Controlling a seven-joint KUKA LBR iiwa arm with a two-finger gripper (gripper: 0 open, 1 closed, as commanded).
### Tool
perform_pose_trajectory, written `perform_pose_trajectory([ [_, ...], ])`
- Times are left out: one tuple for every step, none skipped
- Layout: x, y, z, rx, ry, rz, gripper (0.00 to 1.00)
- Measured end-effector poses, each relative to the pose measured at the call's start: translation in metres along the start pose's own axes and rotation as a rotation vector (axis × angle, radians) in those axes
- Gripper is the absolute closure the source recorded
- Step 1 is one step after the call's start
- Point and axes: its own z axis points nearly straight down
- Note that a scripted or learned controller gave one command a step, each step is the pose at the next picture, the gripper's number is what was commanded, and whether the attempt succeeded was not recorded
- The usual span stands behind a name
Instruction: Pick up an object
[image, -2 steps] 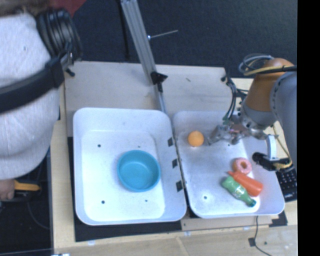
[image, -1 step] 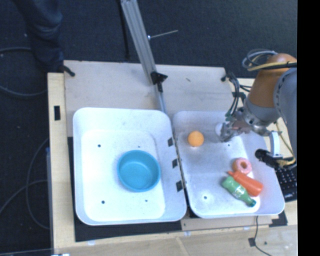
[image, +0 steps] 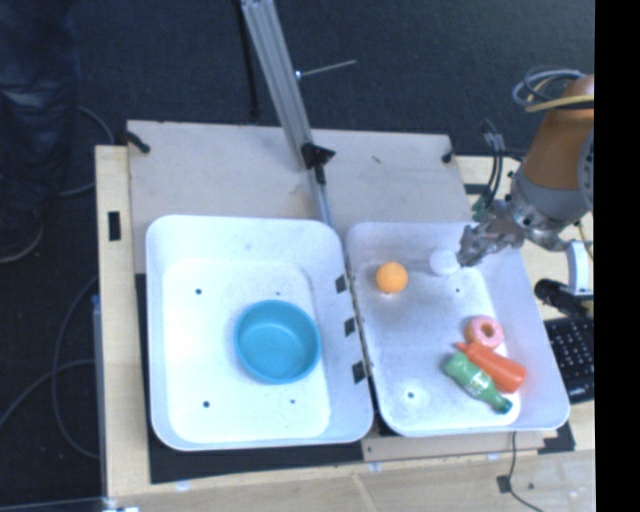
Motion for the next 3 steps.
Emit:
perform_pose_trajectory([
  [-0.007,-0.001,-0.067,-0.003,-0.002,0.002,1.00],
  [-0.008,0.000,-0.083,0.001,0.000,-0.002,1.00],
  [0.052,-0.008,-0.088,0.006,0.002,-0.018,1.00],
])
